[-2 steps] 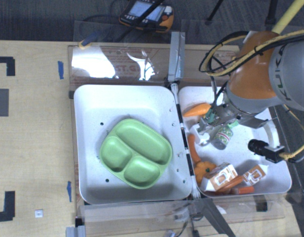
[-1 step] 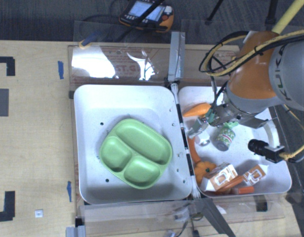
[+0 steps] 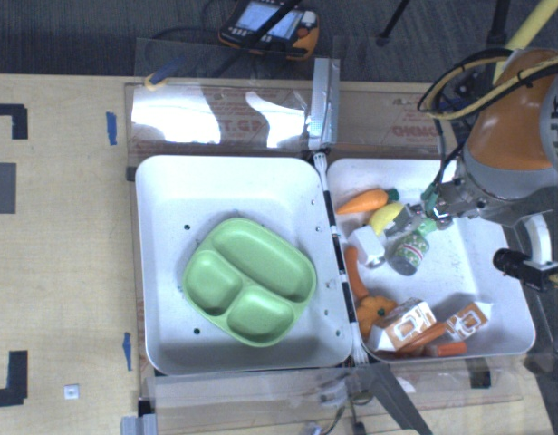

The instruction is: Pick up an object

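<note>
1. Nearest the camera, two orange-and-white cartons (image 3: 408, 323) lie along the front wall of the right bin (image 3: 514, 284), beside a small orange pumpkin-like toy (image 3: 373, 309).
2. Behind them, near the bin's middle, a grey can (image 3: 408, 254) lies tilted, touching the gripper (image 3: 435, 214).
3. Whether the pincer is released or clenched, I cannot tell.
4. A carrot (image 3: 362, 201) and a yellow toy (image 3: 388, 216) sit just beside the can.
5. Risk: the round can may roll or slip free, nudging its crowded neighbours.
6. The green divided tray (image 3: 250, 281) sits in the left bin (image 3: 170, 198).
</note>
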{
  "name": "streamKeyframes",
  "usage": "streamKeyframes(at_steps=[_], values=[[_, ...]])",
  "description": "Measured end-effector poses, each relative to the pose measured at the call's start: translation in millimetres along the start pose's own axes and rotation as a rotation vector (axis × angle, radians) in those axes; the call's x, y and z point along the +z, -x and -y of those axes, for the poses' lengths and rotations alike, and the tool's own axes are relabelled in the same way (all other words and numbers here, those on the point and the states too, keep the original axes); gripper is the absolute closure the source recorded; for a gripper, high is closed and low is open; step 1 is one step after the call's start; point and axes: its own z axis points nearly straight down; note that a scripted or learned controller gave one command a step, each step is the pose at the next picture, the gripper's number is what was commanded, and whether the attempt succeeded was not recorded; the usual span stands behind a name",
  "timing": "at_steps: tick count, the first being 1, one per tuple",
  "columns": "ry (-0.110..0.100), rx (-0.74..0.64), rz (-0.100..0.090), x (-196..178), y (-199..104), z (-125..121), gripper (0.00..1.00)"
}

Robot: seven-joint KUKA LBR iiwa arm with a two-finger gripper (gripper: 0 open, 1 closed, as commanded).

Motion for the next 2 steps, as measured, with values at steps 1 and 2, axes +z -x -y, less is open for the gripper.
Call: streamKeyframes(at_steps=[1,2], values=[[0.001,-0.048,0.0,104.8,38.5,-6.0,0.0],[0.004,-0.05,0.001,94.5,38.2,-7.3,1.0]])
